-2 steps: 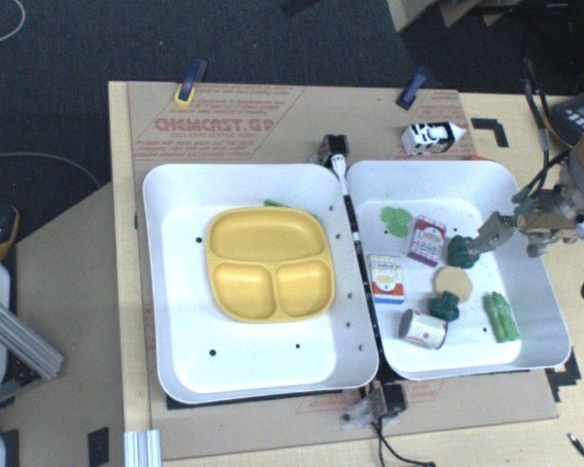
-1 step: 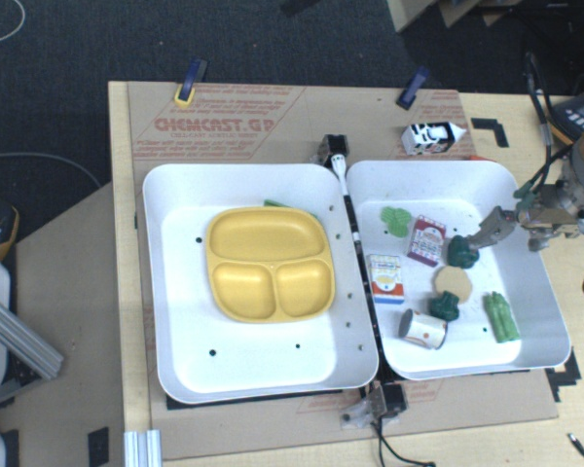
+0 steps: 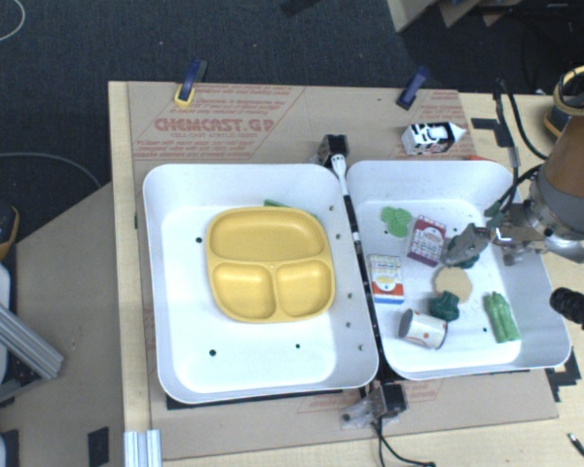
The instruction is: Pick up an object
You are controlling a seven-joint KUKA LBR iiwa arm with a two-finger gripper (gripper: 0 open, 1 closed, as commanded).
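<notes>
The gripper (image 3: pixel 464 248) hangs low over the right bin (image 3: pixel 467 363), near its right edge, just above a tan round disc (image 3: pixel 454 282); whether it is open or closed I cannot tell, and nothing shows held. The step looks like the approach; next it must settle over one piece and close. Nearby lie a green stick (image 3: pixel 501 317), a small can (image 3: pixel 422 329) and a maroon packet (image 3: pixel 426 241); the yellow tray (image 3: pixel 270 262) fills the left bin (image 3: pixel 248 377).

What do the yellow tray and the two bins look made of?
Yellow tray: probably moulded plastic, matte with a soft sheen, with smooth rounded compartment walls. Bins: likely thin glossy white plastic, with rounded corners and a bright rim; coated metal cannot be ruled out.
</notes>
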